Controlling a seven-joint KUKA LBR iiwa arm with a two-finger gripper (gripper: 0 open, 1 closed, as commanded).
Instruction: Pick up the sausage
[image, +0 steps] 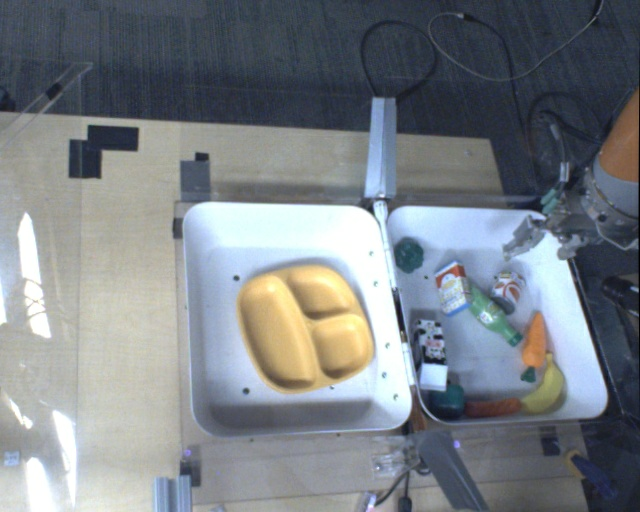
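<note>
**A:** ok so what's in the two bins right now?

**B:** the left bin (200, 300) just has a yellow divided tray (303, 326) sitting in the middle, three compartments, nothing in them that I can see. The right bin (590, 350) has all the clutter: a dark green ball (408, 254) up near its far left corner, a red and white carton (453, 288), a green bottle (495, 316) lying tilted, a small red and white can (508, 288) just beside the bottle's upper end, a carrot (537, 342), a banana (544, 391) in the near right corner, and a little black and white box (430, 350) along the left wall.

**A:** and the sausage?

**B:** the sausage (493, 407) lies flat along the near wall of the right bin, between a dark teal lump (449, 400) and the banana, its right end touching the banana.

**A:** gripper anywhere close?

**B:** nope. the gripper (548, 236) hangs over the far right corner of that bin, well apart from the sausage, fingers spread and nothing between them.
</note>
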